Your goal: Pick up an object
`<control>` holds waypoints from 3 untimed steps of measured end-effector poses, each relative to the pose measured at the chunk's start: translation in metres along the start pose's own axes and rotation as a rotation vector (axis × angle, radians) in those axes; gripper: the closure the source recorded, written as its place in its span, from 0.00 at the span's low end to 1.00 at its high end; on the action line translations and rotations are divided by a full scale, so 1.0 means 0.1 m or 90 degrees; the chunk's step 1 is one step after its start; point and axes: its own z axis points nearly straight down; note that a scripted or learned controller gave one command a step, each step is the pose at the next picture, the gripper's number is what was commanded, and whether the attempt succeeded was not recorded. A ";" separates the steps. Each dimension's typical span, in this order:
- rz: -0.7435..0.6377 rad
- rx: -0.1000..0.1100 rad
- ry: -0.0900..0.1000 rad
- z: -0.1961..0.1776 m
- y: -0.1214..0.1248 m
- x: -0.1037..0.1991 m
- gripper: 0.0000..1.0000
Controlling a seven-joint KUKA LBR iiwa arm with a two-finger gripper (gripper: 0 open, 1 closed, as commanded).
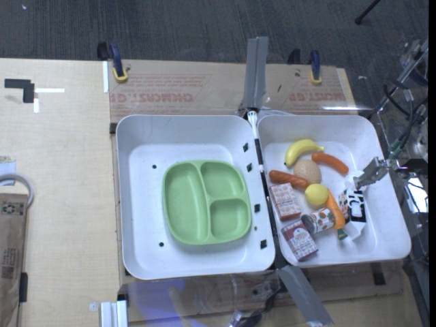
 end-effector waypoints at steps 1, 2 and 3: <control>-0.022 0.000 0.001 0.94 0.21 -0.27 0.00; 0.003 -0.002 0.005 1.73 0.22 -0.50 0.00; 0.005 0.000 0.003 1.66 0.21 -0.52 1.00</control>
